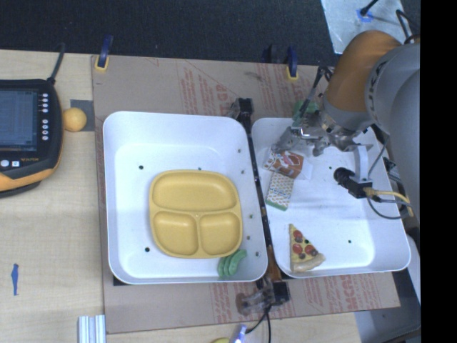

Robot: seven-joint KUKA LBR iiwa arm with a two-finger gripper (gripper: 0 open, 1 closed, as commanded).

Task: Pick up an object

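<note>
The end effector [298, 136] hangs over the far-left corner of the shallow white right bin [378, 259], close to its rim; whether it is open or closed cannot be told. Just below it lie a glossy red-brown packet [287, 163] and a flat green patterned card [280, 191]. A toy pizza slice [303, 249] sits near the front wall, with bare floor to its right. A matte yellow three-compartment plastic tray [194, 212] fills the left bin's [121, 191] middle, a green ridged toy [231, 264] touching its front corner.

Faint red print on the cardboard sheet [178, 91], too blurred to read, no other legible text

A teach pendant [25, 138] and yellow ball [74, 118] lie left of the bins
</note>
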